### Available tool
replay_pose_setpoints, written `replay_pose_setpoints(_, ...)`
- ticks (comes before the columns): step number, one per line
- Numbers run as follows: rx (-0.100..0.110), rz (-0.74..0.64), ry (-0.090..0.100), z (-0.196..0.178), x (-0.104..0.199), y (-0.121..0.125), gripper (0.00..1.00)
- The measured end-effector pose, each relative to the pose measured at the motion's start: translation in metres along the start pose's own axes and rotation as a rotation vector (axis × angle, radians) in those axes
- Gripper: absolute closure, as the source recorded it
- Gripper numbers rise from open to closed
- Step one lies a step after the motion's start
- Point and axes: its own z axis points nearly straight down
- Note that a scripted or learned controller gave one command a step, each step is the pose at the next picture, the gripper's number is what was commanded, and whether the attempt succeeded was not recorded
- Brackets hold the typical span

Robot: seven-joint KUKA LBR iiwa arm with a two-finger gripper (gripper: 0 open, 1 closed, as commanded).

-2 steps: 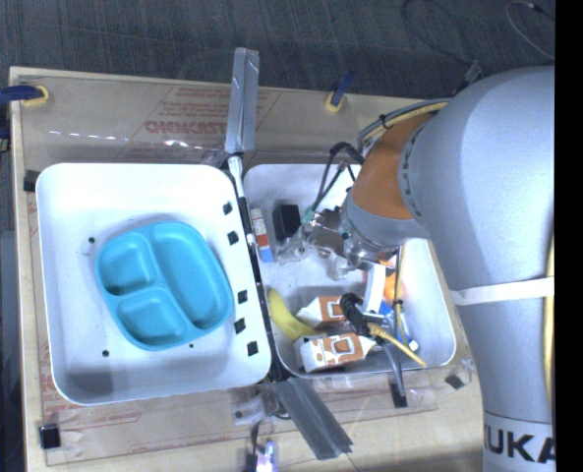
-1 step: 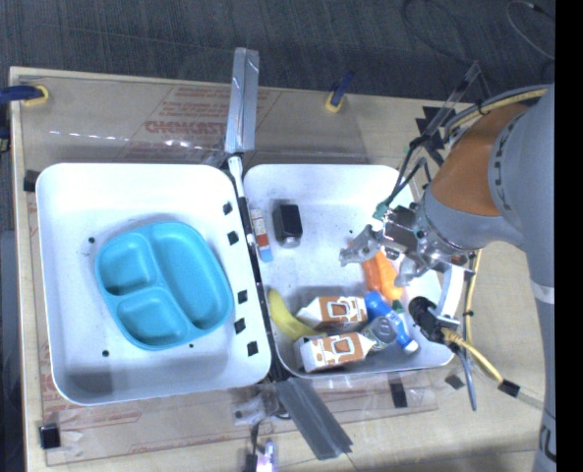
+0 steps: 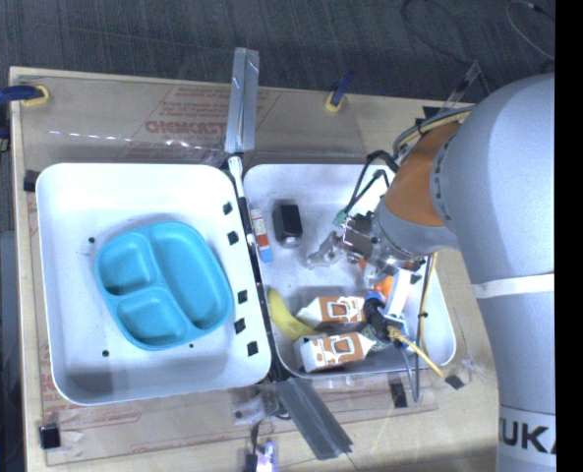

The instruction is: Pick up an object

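While my tool hangs low in the right white bin, grip unclear, I must close on something.

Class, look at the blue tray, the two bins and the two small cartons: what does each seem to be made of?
Blue tray: probably moulded plastic, smooth, with rounded compartments. Bins: likely white plastic, slightly glossy, with rounded corners. Cartons: apparently printed cardboard, with flat faces and folded edges.

Wooden desk under clear sheeting, printed lettering visible. Blue clamps at far edge and left corner. Metal divider bar between bins. Dark carpet floor beyond; cables lying upper right.
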Motion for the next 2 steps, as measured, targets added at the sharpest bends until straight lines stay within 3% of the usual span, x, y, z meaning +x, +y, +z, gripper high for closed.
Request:
replay_pose_setpoints(1, 0.006, -0.006, 0.001, -0.0089, 0.0012, -0.0010, 1.00)
replay_pose_setpoints(2, 0.006, -0.007, 0.001, -0.0088, 0.0014, -0.0010, 0.00)
